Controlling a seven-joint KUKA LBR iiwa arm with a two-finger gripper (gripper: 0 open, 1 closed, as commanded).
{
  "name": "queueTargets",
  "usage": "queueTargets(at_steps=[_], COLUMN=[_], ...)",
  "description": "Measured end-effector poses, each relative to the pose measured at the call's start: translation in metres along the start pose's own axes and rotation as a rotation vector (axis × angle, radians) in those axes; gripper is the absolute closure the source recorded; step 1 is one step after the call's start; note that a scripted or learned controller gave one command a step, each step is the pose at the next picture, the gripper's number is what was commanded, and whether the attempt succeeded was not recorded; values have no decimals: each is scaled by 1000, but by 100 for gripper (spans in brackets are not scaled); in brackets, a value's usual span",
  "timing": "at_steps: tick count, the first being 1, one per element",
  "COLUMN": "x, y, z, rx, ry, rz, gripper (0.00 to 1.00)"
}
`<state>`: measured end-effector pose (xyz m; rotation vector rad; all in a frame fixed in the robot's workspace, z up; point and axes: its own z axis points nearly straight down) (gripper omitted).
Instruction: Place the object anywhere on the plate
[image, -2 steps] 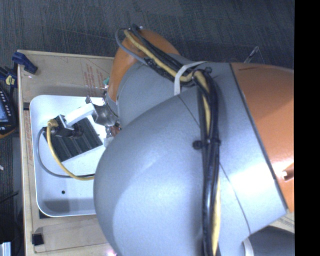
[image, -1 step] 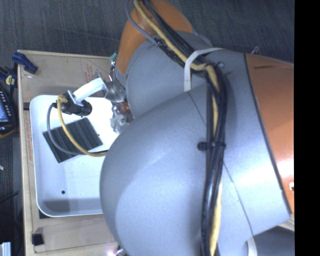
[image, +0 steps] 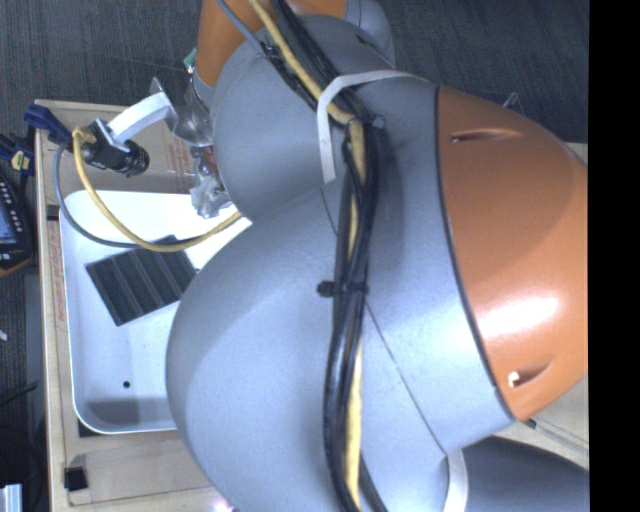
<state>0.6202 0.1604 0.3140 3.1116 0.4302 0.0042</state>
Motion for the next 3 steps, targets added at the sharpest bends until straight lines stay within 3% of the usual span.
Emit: queueTargets(at_steps=[1,2,3], x=[-3,-56,-85], y=[-34,27,-31], z=[-9,-100,4], rx=[5,6,5], ry=[-9,-6,-11], rz=[-273,-340,-335], gripper=[100,100,100])
